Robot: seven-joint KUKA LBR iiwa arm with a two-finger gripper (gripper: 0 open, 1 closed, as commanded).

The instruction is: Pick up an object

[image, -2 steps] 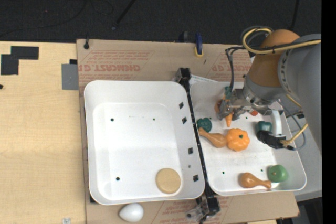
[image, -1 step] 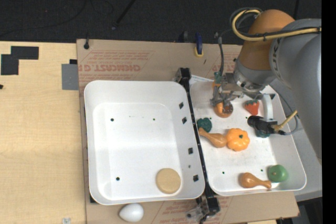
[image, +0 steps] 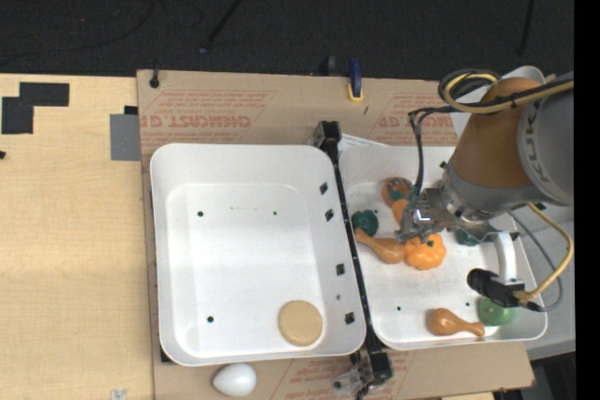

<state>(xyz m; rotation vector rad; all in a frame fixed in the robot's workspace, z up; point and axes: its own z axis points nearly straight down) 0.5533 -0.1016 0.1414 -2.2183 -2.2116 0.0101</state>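
Orange pumpkin (image: 427, 254) is the toy you see closest to the gripper (image: 413, 220). It sits in the bin on the view's right (image: 398, 295), near that bin's middle, just below and slightly right of the gripper. The gripper hangs low over this bin, and from this angle you cannot tell whether it is apart or together. Touching the pumpkin's left side you find a tan-orange gourd (image: 379, 246), lying with its thin neck pointing toward the divider between the 2 bins. A small teal piece (image: 364, 222) lies just above that neck, near the bin's left wall. Above the gripper, an orange and teal toy (image: 398, 192) is partly hidden behind it. Another teal piece (image: 466, 238) shows to the right of the pumpkin, under the arm (image: 497, 155). Toward the near edge of the same bin lies a 2nd gourd (image: 453, 323), and just beside it, to the right, a green ball (image: 497, 313). In the bin on the view's left (image: 244, 248) you have 1 tan disc (image: 300, 322), close to its near right corner. A white egg (image: 234, 379) lies outside the bins, just past the left bin's near edge.
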